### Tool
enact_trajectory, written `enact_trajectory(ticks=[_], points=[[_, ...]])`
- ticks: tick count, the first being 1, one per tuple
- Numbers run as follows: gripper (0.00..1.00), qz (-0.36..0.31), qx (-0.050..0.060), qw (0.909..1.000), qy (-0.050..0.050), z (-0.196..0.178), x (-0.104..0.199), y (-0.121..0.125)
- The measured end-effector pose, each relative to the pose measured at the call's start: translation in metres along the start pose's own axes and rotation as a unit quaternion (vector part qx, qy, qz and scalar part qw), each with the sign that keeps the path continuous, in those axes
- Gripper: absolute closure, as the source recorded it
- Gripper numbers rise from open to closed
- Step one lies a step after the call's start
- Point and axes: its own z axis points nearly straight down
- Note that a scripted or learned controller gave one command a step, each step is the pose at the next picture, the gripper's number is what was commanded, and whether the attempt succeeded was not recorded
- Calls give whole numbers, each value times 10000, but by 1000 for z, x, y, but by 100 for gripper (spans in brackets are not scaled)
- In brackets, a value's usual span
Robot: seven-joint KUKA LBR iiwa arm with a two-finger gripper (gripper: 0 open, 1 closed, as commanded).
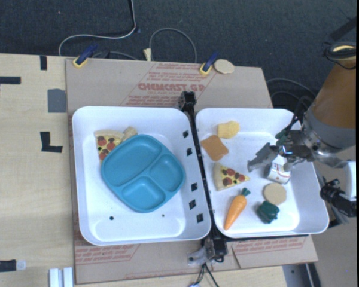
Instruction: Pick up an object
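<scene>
We take the pizza slice as the likeliest target: it lies flat on the floor of the right bin, just down and to the left of the fingers. It looks like a toy food piece, so we judge it light and fairly stiff, with a smooth surface that could slide on the white plastic. It is thin and wedge-shaped, so the best hold is probably across its two long edges near the wide crust end, not at the point.

The fingers stand apart, one dark prong reaching left toward the slice, and nothing sits between them. Right beneath them is a small white and red object we cannot identify. A tan round piece lies just below the fingers, with a dark green piece below that. The carrot sits down and to the left, beyond the slice. Up and to the left are a brown toast-like square and a yellow chunk.

Far to the left of the fingers, the left bin holds a blue divided plate and a second pizza slice partly under its rim. Both bins rest on cardboard on the counter.
</scene>
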Motion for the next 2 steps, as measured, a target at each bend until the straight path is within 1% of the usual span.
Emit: enact_trajectory(ticks=[1,2], points=[[0,-2,50,10000,9,132,-1,30],[0,-7,-6,10000,-5,194,-7,81]])
